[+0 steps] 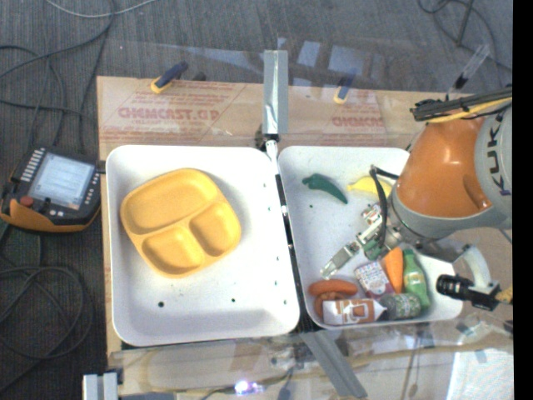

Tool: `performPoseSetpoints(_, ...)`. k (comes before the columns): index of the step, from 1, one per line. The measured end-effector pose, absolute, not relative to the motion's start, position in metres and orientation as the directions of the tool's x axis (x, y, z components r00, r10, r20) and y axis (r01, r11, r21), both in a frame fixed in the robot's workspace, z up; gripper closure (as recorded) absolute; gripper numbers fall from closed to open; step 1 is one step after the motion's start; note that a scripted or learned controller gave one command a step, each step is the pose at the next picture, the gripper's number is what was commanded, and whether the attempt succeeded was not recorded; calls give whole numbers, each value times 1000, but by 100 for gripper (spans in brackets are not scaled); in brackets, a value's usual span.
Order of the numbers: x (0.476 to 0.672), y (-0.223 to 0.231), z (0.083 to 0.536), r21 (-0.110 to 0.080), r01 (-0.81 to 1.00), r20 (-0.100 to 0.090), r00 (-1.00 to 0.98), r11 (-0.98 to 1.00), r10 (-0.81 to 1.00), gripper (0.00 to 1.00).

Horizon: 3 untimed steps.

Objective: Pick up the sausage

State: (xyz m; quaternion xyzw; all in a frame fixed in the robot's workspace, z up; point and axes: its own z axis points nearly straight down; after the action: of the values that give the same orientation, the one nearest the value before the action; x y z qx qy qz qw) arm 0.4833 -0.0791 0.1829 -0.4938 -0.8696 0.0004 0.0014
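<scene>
Near the front edge of the right shallow white bin (333, 161) lies the reddish-brown sausage (332, 288), flat, just behind a small red-and-white carton (353, 311) and beside an orange carrot (392, 269) and a green bottle (414, 278). Above and to its right, the tool (354, 247) of the grey arm with the orange band (440, 173) hovers over the bin floor, and whether it is open or closed cannot be told. Over in the left bin (125, 307) sits a yellow three-compartment plastic tray (181, 220)
</scene>
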Motion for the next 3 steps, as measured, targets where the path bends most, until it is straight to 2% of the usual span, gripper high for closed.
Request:
performPoseSetpoints(1, 490, -111, 101, 15, 831, -9, -556, 557, 831, 0)
performPoseSetpoints(3, 488, -100, 106, 11, 947, -4, -322, 322, 947, 0)
